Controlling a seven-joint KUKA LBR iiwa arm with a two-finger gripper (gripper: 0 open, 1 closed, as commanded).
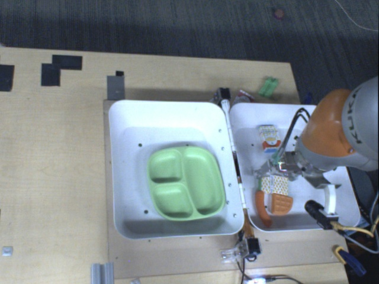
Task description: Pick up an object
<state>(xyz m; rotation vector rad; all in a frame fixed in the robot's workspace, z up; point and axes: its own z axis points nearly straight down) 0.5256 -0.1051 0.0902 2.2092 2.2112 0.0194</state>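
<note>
Pick not done yet. Gripper [278,169] low in right bin [349,209], right-centre of frame, above patterned packet [274,185] and orange block [280,204]. Jaws' state: can't tell. Nothing visibly lifted.

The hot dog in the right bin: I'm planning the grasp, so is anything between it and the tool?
Nothing visible stands between them. The tool hangs above the patterned packet; the hot dog lies just beyond, beside the orange piece.
</note>
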